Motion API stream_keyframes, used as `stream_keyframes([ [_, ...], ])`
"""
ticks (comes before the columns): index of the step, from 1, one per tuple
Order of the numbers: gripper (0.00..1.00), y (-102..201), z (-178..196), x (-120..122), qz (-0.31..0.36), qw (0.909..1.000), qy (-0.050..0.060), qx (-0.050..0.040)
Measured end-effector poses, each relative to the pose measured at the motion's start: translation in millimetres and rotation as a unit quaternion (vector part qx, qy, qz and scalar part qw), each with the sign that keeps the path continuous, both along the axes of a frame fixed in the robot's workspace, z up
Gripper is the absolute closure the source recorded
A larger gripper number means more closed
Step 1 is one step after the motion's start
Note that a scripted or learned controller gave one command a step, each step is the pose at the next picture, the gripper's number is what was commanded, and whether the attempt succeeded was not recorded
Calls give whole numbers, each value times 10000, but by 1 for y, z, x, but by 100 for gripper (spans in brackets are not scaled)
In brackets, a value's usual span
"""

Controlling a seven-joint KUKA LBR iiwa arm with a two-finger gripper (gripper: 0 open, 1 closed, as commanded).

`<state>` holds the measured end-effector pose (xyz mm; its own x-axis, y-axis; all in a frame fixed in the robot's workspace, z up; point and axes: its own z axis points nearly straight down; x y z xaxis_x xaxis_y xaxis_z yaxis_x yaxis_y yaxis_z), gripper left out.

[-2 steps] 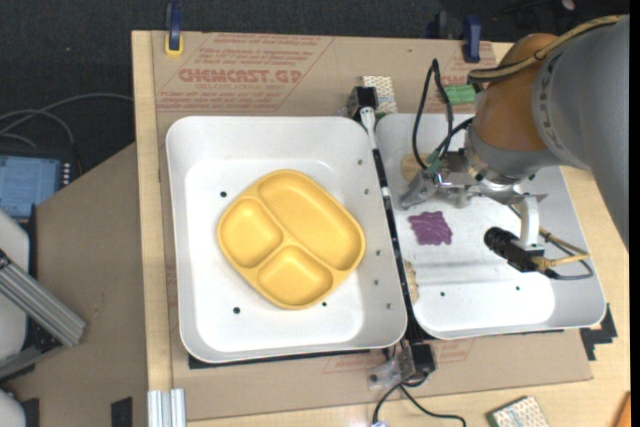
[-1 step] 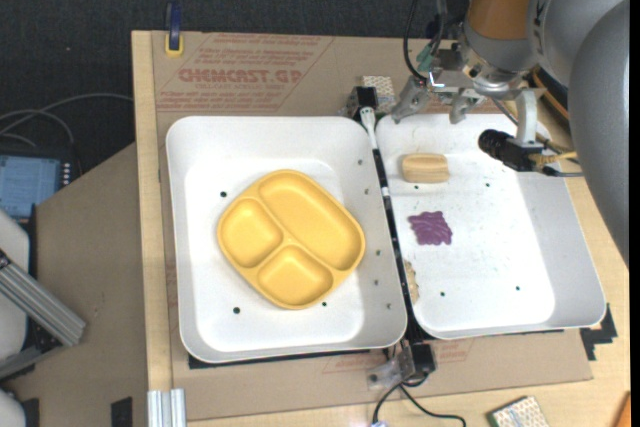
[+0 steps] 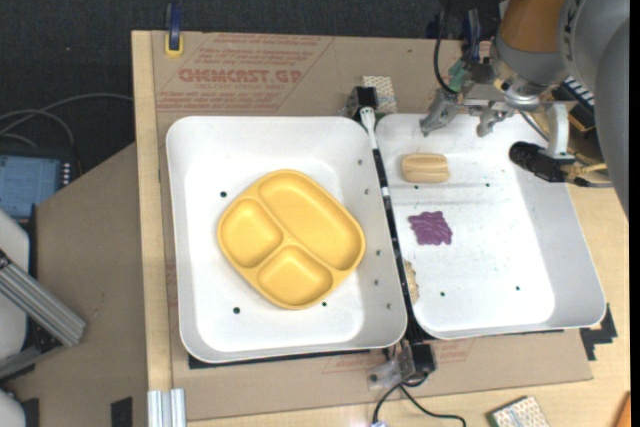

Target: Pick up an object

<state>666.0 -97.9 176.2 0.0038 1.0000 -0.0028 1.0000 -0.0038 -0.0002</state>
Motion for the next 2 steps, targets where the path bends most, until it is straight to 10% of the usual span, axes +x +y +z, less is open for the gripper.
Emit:
stream_keyframes([
  [1, 0, 6, -97, -1, 24, 10000, 40, 21],
  [2, 0, 47, 100, -43, 39, 10000, -82, 15],
])
